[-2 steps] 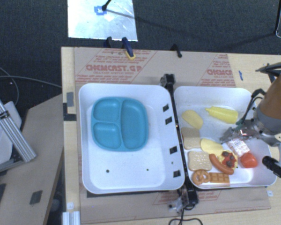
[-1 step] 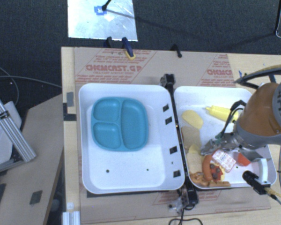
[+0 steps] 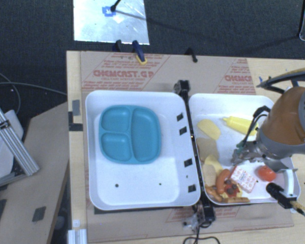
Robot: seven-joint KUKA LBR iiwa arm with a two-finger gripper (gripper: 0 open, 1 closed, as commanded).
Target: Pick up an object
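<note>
The right bin [image 3: 229, 101] holds several toy foods: a pale yellow wedge [image 3: 209, 129], a yellow bottle [image 3: 240, 123], a sausage [image 3: 223, 178], a white packet with red print [image 3: 244, 178], a red tomato [image 3: 267, 173] and a pile of fries [image 3: 226, 195] at the front. My gripper [image 3: 242, 154] hangs low in this bin, just above the packet and right of a pale slice [image 3: 212, 163]. Its tips are dark and small against the bin floor.
The left bin [image 3: 117, 192] holds a teal divided plate [image 3: 130, 134]. A black divider with clips [image 3: 185, 131] runs between the bins. The orange-banded arm [image 3: 288, 121] covers the right bin's right side. A yellow and blue clamp [image 3: 139, 52] sits at the bench's back edge.
</note>
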